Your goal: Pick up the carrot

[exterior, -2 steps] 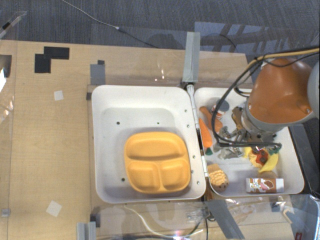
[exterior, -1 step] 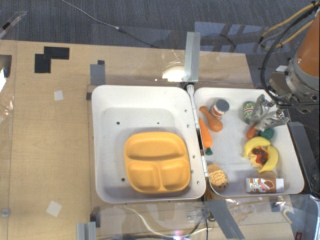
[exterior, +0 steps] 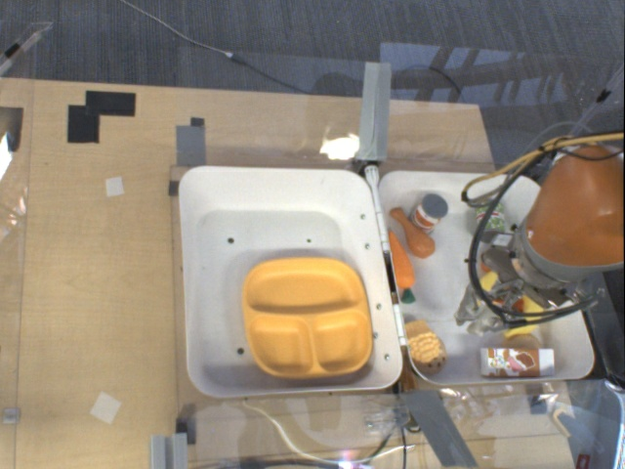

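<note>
The carrot is orange with a green end. It lies lengthwise along the left wall of the right bin, green end toward the front. My gripper hangs low over the middle-right of that bin, under the arm's orange band and a loop of black cables. It sits well to the right of the carrot and does not touch it. Yellow and dark items lie around and under the gripper.
Beside the carrot's far end lie an orange rounded item and a small grey-topped can. A round tan item and a lying bottle sit at the bin's front. The left bin holds a yellow divided plate.
</note>
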`<state>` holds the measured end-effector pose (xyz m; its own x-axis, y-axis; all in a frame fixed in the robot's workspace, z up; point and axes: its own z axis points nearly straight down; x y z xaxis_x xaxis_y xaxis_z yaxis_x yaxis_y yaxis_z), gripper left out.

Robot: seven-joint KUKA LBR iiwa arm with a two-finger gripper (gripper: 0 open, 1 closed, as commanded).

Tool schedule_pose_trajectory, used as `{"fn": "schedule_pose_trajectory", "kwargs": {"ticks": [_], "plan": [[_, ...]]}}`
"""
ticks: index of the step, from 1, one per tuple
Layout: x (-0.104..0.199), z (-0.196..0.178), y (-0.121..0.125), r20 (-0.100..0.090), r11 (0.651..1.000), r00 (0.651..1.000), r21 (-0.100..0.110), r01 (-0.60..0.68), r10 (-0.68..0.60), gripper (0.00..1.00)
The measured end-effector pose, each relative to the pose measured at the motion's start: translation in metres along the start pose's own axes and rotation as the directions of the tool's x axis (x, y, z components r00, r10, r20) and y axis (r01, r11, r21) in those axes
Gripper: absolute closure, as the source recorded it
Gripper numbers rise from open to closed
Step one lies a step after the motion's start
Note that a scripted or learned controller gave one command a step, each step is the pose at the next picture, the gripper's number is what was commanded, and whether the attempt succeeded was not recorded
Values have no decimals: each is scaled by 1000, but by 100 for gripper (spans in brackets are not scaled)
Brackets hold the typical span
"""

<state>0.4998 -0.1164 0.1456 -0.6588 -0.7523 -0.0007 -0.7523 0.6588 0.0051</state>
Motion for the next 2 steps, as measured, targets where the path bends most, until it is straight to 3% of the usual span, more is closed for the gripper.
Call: {"fn": "schedule_pose_trajectory", "kwargs": {"ticks": [1, 2], "plan": [[27, -12, -27, 0, 946, 946, 13, 325, -325, 100], [63, -92, -65, -5, 791, 791, 14, 612, -612, 100]]}}
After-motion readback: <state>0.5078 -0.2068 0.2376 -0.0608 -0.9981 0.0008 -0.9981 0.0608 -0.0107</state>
